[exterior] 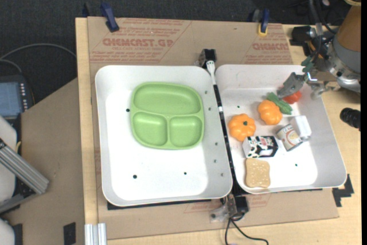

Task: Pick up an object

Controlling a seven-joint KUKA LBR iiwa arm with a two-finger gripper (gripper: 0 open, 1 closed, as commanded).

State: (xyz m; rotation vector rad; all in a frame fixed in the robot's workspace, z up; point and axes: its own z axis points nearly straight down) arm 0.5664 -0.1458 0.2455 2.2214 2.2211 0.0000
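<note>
The desk (172, 37) carries 2 white bins side by side. The left bin (114, 175) holds a green plate (167, 115) with 3 compartments, lying flat near the bin's middle.

The right bin (321, 163) holds the small things. 2 orange pumpkins lie near its middle: 1 (242, 126) close to the divider between the bins, the other (270, 112) up and to the right of it, with a green leaf (279, 103) touching its top. Just past the leaf, a red piece (292, 97) peeks out beside the claw. A black-and-white carton (260, 147) lies just below the first pumpkin, and a slice of toast (258, 172) lies just below the carton, near the bin's front edge. A grey-and-white packet (293, 133) lies tilted to the right of the carton, near the second pumpkin.

The arm (344, 49) comes in from the right, over the far right corner of the right bin. The claw (292, 85) points down and left, its grey tip just above the red piece and the leaf. Whether its fingers are wide or narrow cannot be told, and nothing shows gripped between them.
</note>
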